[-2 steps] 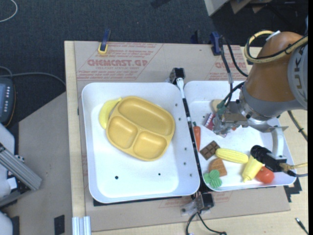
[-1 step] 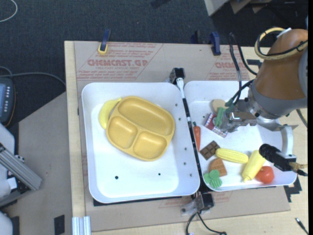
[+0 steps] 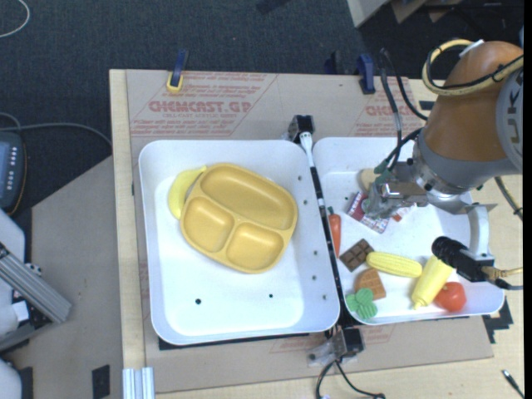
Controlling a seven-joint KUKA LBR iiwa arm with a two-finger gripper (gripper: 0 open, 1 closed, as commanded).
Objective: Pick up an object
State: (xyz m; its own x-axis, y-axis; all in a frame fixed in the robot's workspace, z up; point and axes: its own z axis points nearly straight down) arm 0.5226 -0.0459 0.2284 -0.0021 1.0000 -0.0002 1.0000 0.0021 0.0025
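I've got the arm [image 3: 478, 110] reaching in over the right bin [image 3: 332, 152]. Left bin [image 3: 158, 248] carries a yellow tray [image 3: 237, 217]. My gripper [image 3: 384, 199] sits low over a red-and-white packet [image 3: 363, 209] near the bin's middle; jaws, I can't tell. In front lie corn [image 3: 394, 263], a yellow bottle [image 3: 431, 280], chocolate [image 3: 357, 254], a tomato [image 3: 451, 297] and a carrot [image 3: 334, 231].

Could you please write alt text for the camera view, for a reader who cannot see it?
A grey and orange robot arm reaches from the right, its end effector low over a red and white packet in the right bin. Near it lie a corn cob, a tomato, a carrot and other toy foods. The left bin holds a yellow divided tray.
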